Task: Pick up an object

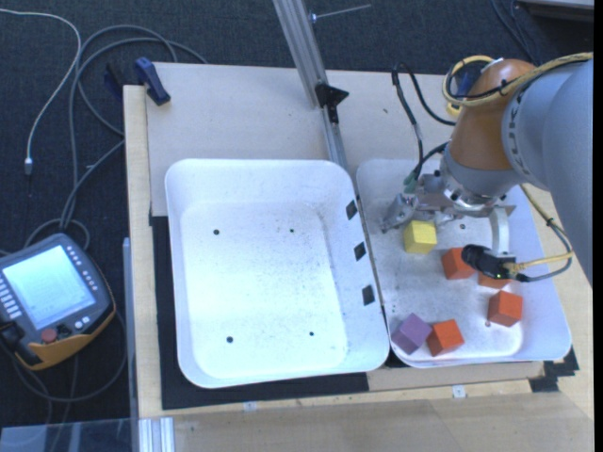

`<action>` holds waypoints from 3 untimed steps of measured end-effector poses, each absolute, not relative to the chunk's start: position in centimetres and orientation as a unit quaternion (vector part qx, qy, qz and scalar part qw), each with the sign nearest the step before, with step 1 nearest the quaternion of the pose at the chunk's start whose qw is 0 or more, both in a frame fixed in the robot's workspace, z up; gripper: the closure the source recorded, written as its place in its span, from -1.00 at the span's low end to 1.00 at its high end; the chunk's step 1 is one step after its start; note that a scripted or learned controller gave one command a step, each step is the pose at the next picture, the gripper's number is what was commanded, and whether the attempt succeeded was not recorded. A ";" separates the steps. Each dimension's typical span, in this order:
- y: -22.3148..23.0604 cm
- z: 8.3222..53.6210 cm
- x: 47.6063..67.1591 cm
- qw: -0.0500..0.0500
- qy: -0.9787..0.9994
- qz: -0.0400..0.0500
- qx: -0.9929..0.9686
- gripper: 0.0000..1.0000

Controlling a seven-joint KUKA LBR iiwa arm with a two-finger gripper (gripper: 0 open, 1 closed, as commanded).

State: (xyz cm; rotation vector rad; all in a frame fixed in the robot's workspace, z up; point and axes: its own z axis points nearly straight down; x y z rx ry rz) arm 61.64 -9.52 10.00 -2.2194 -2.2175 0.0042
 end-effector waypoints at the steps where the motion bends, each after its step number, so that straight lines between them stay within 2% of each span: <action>1: -9.5 11.1 61.9 0.000 -0.707 -0.001 -0.707 1.00; 2: -9.5 11.0 61.8 0.001 -0.707 0.000 -0.707 -1.00; 3: -8.1 9.9 58.0 0.003 -0.707 0.001 -0.707 -1.00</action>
